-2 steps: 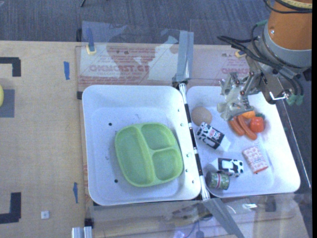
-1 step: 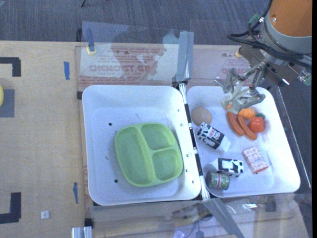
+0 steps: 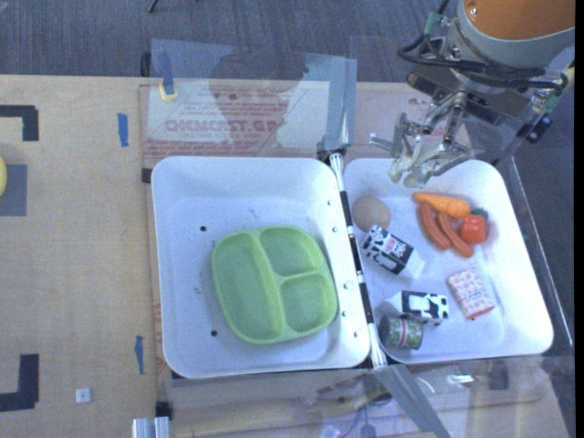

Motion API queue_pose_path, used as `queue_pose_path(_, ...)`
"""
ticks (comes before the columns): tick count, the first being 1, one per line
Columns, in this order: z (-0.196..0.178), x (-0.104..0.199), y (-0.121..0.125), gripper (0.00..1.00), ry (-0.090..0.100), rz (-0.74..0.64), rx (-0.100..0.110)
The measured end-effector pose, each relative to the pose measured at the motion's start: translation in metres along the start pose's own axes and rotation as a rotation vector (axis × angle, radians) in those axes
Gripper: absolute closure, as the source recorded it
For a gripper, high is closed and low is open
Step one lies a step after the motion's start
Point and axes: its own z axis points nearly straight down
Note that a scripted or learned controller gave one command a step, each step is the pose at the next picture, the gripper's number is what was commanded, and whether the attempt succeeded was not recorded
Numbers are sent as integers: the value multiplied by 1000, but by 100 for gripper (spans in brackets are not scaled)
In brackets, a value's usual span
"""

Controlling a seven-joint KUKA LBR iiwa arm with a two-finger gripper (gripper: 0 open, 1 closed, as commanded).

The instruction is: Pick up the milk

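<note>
The milk looks to be a small white carton with black cow patches, and I count two of them: one [image 3: 387,249] lying tilted below the gripper [image 3: 422,164] and a little left of it, the other [image 3: 425,306] further down, almost straight beneath it. The grey arm [image 3: 511,26] comes in from the upper right and hangs over the right bin's [image 3: 538,322] top edge, fingers spread apart with nothing between them. Just below the gripper lie one carrot [image 3: 441,203], one egg [image 3: 370,213], one tomato [image 3: 473,228], one pink carton [image 3: 471,294] and one can [image 3: 401,332]; one green divided plate [image 3: 274,283] sits in the left bin [image 3: 182,199].

Green divided plate [image 3: 274,284] in left bin [image 3: 173,190]; carrot [image 3: 442,203], egg [image 3: 370,213] right.
</note>
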Motion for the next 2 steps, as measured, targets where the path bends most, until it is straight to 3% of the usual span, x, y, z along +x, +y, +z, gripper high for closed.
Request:
queue_pose_path(1, 1, -36, -26, 100, -1, -321, -1)
queue_pose_path(2, 2, -65, -67, 100, -2, -957, -4)
